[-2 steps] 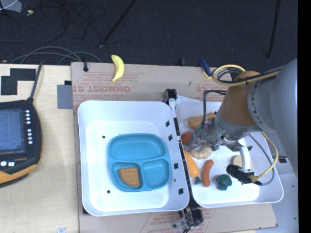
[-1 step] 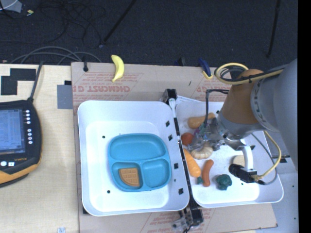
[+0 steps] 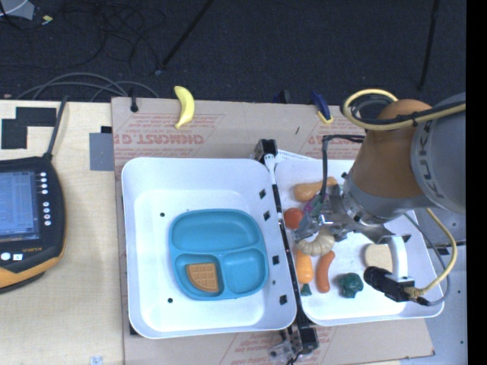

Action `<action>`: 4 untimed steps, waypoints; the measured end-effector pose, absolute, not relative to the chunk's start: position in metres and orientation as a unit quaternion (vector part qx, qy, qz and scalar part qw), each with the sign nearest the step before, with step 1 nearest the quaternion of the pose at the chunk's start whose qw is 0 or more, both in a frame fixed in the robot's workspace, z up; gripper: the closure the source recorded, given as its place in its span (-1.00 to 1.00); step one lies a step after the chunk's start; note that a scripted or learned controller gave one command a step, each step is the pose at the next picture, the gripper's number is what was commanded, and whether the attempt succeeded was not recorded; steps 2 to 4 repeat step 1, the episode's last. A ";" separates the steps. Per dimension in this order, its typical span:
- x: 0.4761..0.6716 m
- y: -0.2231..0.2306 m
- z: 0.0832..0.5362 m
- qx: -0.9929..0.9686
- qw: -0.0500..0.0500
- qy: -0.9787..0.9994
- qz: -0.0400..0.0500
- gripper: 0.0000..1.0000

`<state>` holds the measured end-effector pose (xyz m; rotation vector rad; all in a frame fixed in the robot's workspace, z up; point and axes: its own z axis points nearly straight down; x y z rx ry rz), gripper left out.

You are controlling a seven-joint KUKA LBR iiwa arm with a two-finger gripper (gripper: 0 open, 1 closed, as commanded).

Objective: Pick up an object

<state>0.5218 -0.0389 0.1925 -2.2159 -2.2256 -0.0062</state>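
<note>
My gripper (image 3: 315, 225) is low over the left part of the right bin (image 3: 426, 304), reaching in from the right. Right beneath it lies a beige ring-shaped pastry (image 3: 316, 244), and a red tomato (image 3: 292, 218) sits just to its left. An orange bun (image 3: 307, 191) lies behind the gripper. In front lie an orange carrot (image 3: 304, 267), a red sausage (image 3: 325, 271), a green broccoli (image 3: 350, 284) and a pale bread slice (image 3: 377, 256). I see nothing lifted between the fingers.
The left bin (image 3: 144, 204) holds a blue divided plate (image 3: 217, 238) with a waffle (image 3: 202, 277) in its front left compartment. A yellow banana (image 3: 183, 105) lies on the board behind the bins. A control tablet (image 3: 27, 215) sits at the far left.
</note>
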 end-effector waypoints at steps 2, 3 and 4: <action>0.504 -0.007 0.187 -0.706 0.003 -0.708 0.001 1.00; 0.504 -0.007 0.187 -0.706 0.003 -0.708 0.001 1.00; 0.504 -0.007 0.187 -0.706 0.003 -0.708 0.001 1.00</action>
